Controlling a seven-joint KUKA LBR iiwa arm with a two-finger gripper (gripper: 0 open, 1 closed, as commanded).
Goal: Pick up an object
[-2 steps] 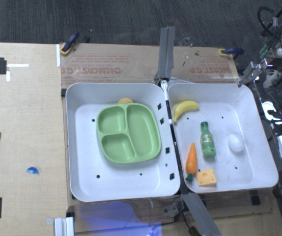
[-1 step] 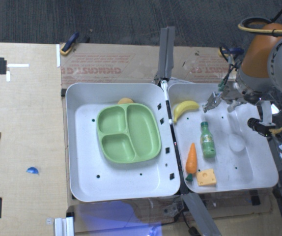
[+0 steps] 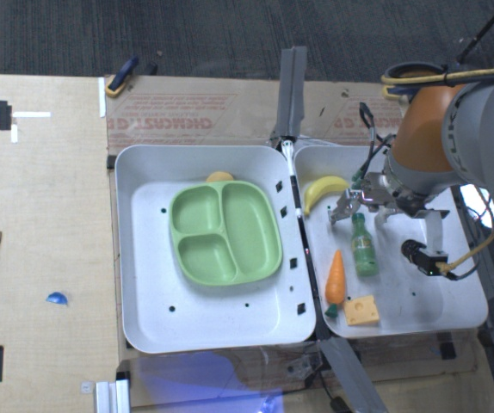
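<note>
On the desk (image 3: 40, 231) stand two white bins side by side. The left bin (image 3: 144, 317) holds one green plate (image 3: 226, 231) with three compartments, and one small yellow thing (image 3: 219, 177) shows just behind its far edge. The right bin (image 3: 453, 312) holds four things: one yellow banana (image 3: 323, 190) near the far left corner, one green bottle (image 3: 364, 246) lying in the middle, one orange carrot (image 3: 336, 277) just beside the bottle on its left, and one yellow cheese piece (image 3: 361, 311) with holes near the front edge. The claw (image 3: 361, 203) is over the right bin, between the banana and the cap end of the bottle. I cannot tell how it stands.
</note>
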